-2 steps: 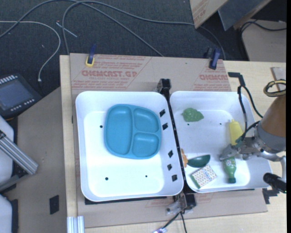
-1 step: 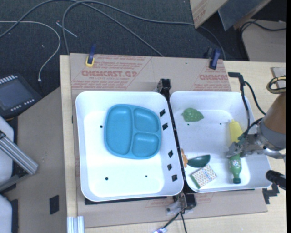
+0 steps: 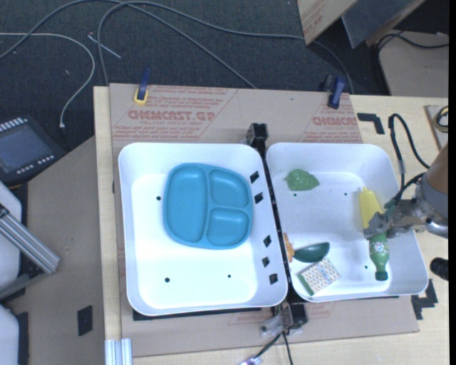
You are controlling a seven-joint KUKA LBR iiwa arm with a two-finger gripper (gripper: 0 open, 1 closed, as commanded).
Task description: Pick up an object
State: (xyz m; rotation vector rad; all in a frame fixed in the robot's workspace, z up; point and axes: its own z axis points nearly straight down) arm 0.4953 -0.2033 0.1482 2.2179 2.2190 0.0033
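Grey arm [image 3: 436, 192] reaching from right, gripper [image 3: 379, 227] lowered

A pale tan wooden worktop [image 3: 107, 235] stands on a dark grey carpeted floor [image 3: 50, 78]. A brown cardboard sheet printed with red lettering [image 3: 171, 114] lies across it, pinned at 12 o'clock by a blue-and-yellow clamp [image 3: 143, 87] and a blue clamp [image 3: 335, 91]. Thin white cables [image 3: 78, 46] loop over the floor at 10 o'clock (one trails toward a dark screened device [image 3: 23, 146] at 9 o'clock). A silver aluminium rail [image 3: 25, 239] slants at 8 o'clock. A cardboard box [image 3: 324, 16] sits at 1 o'clock. Light is even and soft.
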